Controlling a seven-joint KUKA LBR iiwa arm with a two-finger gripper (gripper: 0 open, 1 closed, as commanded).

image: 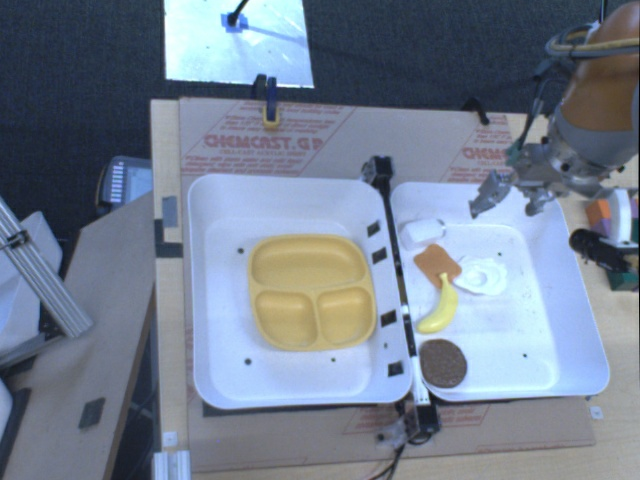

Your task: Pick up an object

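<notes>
Right bin: banana, light, rigid, slick — best pinched mid-curve. Gripper spread wide, holding nothing.

In the right bin lie a yellow banana, curved, beside a fried egg; an orange slice touches the banana's top; a white piece sits above; a brown cookie lies below.
</notes>
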